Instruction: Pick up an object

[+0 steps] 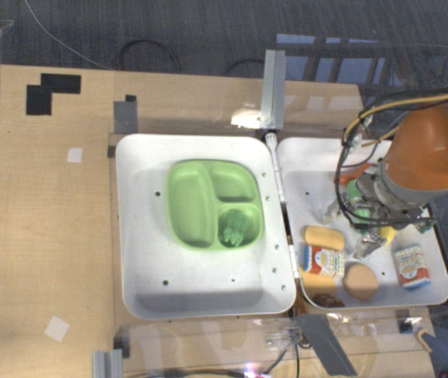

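Claw [371,241]: you see it low in the right bin [310,164], under the orange wrist; you cannot tell its state or whether it has hold of anything.
Yellow block [323,237]: just beside the claw, toward the left bin [141,211]; probably light and soft; take it across its short sides.
Carton [323,261]: beside the block, nearer the bin's front wall than the claw; likely light, stiff, flat-faced.
Brown round object [360,281]: near, in front of the claw; probably smooth and prone to roll.
Small pack [411,264]: near, on the claw's far side from the block; likely light.

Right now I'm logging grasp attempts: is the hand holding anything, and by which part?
It cannot be told. The hand is low in the right bin, largely hidden under the arm.
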{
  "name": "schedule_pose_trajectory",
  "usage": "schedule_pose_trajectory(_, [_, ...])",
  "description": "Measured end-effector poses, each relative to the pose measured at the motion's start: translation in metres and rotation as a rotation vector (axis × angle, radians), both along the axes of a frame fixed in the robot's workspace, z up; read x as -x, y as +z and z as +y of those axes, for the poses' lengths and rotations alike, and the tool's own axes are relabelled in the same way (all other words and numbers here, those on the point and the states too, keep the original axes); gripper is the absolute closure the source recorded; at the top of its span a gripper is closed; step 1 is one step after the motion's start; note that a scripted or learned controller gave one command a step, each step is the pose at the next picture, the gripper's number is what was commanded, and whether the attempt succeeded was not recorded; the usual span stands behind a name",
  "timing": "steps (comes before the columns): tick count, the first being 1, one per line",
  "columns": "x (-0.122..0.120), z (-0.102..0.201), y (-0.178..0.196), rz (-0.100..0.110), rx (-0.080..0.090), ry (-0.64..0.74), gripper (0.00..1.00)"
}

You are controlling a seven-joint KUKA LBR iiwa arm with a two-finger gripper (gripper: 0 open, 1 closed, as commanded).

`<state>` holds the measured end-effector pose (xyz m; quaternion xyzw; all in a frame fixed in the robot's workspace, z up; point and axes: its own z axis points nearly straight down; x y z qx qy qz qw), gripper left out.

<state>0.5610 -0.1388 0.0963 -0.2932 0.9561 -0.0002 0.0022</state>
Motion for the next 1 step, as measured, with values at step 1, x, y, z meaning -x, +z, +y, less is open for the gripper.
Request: schedule_pose_trajectory(1, [0.0027, 0.0005, -0.0043, -0.023, 0.007, 0.294, 0.00])
